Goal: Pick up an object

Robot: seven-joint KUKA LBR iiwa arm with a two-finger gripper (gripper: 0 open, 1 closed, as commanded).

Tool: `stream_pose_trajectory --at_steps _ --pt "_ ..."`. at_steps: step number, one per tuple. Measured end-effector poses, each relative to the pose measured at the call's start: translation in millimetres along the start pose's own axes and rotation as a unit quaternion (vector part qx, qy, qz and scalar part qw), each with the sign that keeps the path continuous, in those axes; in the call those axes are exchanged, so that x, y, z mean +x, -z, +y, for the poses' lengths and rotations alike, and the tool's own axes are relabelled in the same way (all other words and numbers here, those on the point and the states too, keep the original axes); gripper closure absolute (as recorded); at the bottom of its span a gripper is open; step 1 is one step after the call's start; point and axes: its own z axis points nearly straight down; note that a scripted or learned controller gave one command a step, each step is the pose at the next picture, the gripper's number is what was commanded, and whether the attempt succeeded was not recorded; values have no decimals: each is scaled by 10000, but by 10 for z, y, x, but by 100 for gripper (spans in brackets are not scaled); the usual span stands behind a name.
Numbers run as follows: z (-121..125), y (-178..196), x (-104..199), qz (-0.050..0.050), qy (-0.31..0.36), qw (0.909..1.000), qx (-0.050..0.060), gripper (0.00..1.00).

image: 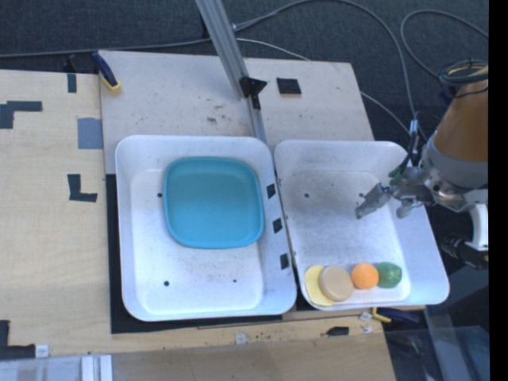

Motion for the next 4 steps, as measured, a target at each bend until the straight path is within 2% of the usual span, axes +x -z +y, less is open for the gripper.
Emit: stream_pose_trajectory --at_steps 2,3,4 --pt "-144 -959 -81 0 -4 10000 0 0" --pt "-134 -839 -81 -4 -2 10000 -18 100" --pt "-55 -383 -48 -8 0 10000 -40 100"
